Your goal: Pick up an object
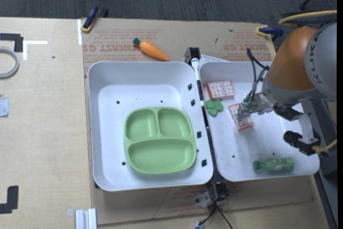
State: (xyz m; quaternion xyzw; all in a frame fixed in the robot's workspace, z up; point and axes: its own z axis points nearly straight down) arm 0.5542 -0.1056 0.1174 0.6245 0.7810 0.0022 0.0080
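Cardboard-topped bench, two white bins; right bin (300, 169) holds our gripper (247, 111) low over a small red-and-white box (241, 117). We can't tell its grip state. Risk we see: box lies tilted beside another carton (220, 89), so an off-centre pinch could slip.

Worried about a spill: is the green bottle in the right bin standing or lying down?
Lying down. The green bottle rests on its side along the right bin's near edge, cap pointing left.
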